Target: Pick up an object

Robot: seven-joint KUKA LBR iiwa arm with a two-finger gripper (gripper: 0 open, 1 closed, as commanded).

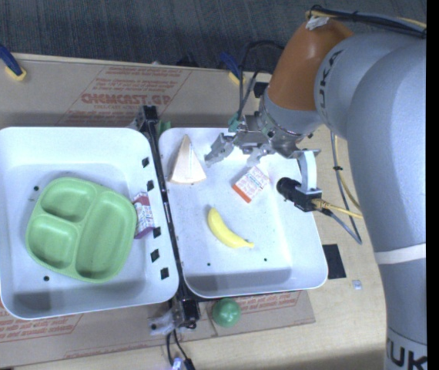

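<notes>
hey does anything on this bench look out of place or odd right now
Two things stand out. A green ball sits outside both bins on the cardboard, just below the right bin. A small packet is wedged against the left bin's right wall, beside the green divided plate.

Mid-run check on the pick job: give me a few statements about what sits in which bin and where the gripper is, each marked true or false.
1. The yellow banana lies in the right white bin. True.
2. The green three-compartment plastic plate sits in the right bin. False: it is in the left white bin.
3. The gripper holds the banana. False: it is over the far end of the right bin, apart from the banana, with nothing seen between its fingers.
4. A cream wedge-shaped block lies in the right bin near the divider. True.
5. The small green ball is inside the left bin. False: it rests on the cardboard outside the right bin's near edge.
6. A small orange and white packet lies in the right bin. True.
</notes>
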